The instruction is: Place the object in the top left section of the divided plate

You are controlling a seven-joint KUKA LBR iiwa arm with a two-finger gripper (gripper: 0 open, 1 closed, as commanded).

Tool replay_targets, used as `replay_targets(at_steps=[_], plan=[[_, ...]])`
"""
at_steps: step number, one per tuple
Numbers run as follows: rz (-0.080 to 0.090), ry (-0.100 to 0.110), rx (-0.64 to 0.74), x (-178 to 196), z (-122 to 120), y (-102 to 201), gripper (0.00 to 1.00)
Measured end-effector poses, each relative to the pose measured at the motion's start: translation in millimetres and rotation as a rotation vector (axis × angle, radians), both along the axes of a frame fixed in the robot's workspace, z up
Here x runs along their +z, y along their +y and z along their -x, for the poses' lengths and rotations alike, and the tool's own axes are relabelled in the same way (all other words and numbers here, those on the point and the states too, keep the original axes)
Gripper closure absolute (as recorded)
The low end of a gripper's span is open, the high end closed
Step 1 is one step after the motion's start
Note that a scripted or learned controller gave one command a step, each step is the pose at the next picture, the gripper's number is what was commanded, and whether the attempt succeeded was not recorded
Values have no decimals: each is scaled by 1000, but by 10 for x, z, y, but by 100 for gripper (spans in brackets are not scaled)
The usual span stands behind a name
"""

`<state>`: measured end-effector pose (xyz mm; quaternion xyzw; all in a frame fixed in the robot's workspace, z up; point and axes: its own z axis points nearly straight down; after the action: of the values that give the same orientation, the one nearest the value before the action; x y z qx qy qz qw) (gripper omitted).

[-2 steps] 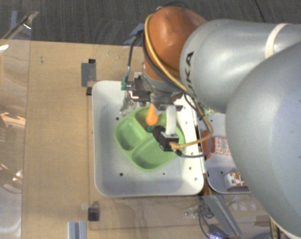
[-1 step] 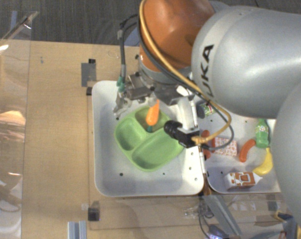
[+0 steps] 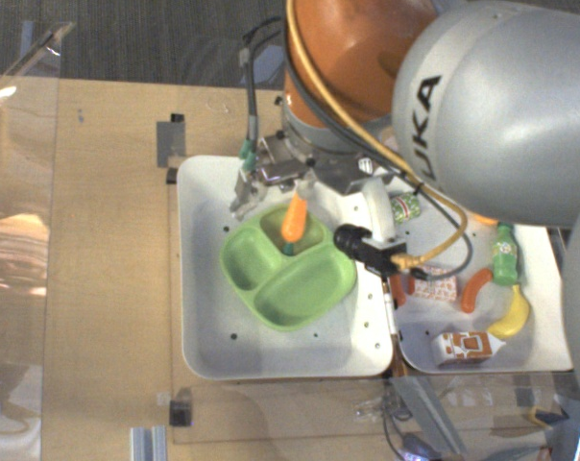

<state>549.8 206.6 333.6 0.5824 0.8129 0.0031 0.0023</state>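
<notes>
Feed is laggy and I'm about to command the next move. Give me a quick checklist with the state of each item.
1. Toy carrot over the green divided plate: ok.
2. Carrot lying flat in a section: not ok, it stands tilted.
3. Which section it is in: cannot tell, it sits near the dividers.
4. Gripper grip on carrot: cannot tell.
5. Plate inside the left bin: ok.
6. Toy banana and other items in the right bin, apart from plate: ok.

The arm point(image 3: 482, 84) hides the right bin's point(image 3: 549, 353) upper part — the tool's point(image 3: 271, 176) grip perhaps unreadable.
</notes>
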Motion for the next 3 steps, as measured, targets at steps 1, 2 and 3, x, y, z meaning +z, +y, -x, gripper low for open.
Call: replay_targets(at_steps=[1,2,3], plan=[[0,0,1,-2,1,2,0],[0,0,1,-2,2,2,0],[0,0,1,-2,2,2,0]])
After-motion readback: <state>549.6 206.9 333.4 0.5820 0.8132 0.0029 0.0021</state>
